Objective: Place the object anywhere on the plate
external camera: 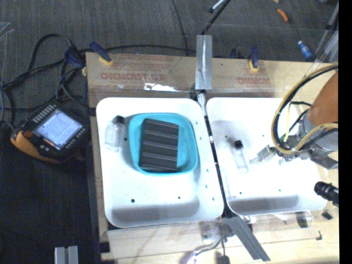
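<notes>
Nearest, bare white floor along the front walls of the left bin and right bin. Farther in, vial lying in the right bin, just left of the gripper, apart from it; gripper blurred, open or closed impossible to tell. In the left bin, plate half hidden under a block, bottle at its left rim.

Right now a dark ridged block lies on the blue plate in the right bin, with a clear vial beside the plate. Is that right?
Not quite. The camera view shows the blue plate carrying the dark ridged block in the left bin, not the right one. A clear vial does lie beside the plate.
</notes>
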Robot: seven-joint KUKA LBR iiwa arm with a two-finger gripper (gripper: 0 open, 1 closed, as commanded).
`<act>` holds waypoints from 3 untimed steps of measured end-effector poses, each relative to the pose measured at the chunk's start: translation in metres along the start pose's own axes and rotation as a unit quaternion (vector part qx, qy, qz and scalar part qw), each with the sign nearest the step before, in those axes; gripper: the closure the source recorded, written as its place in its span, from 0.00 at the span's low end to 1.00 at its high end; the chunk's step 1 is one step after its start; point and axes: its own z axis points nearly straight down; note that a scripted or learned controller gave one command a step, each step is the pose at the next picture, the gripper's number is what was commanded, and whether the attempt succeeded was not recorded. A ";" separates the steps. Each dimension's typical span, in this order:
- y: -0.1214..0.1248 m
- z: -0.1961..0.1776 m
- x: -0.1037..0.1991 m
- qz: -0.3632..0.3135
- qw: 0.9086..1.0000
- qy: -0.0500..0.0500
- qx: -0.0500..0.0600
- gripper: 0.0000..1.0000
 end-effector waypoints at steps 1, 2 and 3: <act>-0.004 0.113 -0.050 0.168 0.986 -0.001 -0.001 0.00; 0.003 0.082 0.054 0.234 0.972 0.000 0.002 0.00; -0.002 0.015 -0.017 0.248 0.969 -0.002 0.001 0.00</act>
